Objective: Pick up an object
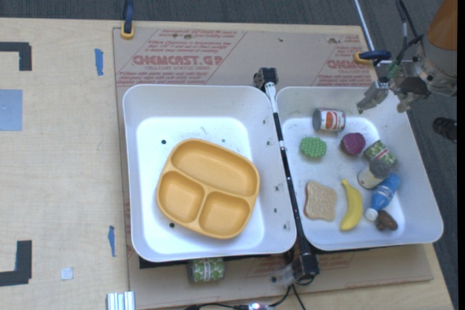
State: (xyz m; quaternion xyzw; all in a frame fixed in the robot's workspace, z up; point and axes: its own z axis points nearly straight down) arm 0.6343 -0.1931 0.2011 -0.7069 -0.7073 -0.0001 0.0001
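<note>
Arm: entry is made from the right, the orange band being seen at the upper right edge
Gripper (385, 94): it is held above the far right corner of the right bin, over the rim, with its two fingers spread apart and nothing between them
Right bin (429, 218): the loose objects are all contained here
Small can (330, 120): it is laid on its side near the far wall, white with a red label, and is the object nearest the gripper, though apart from it
Green round piece (314, 148): it is placed left of centre, just below the can
Purple round piece (353, 144): it is set beside the green one, on its right
Green-labelled can (379, 153): it is tilted against the right of the purple piece
Grey lump (370, 176): it is found just under that can, touching the bottle
Blue bottle (383, 195): it is laid slantwise, white cap toward the near side
Banana (352, 205): it is stretched lengthwise between the bread and the bottle
Bread slice (320, 201): it is laid flat just left of the banana
Brown piece (386, 221): it is lodged by the near right corner
Left bin (145, 120): a yellow divided tray (208, 188) with three compartments is held in it
Bench front: another green-labelled can (207, 270) is seen lying below the left bin's near edge
</note>
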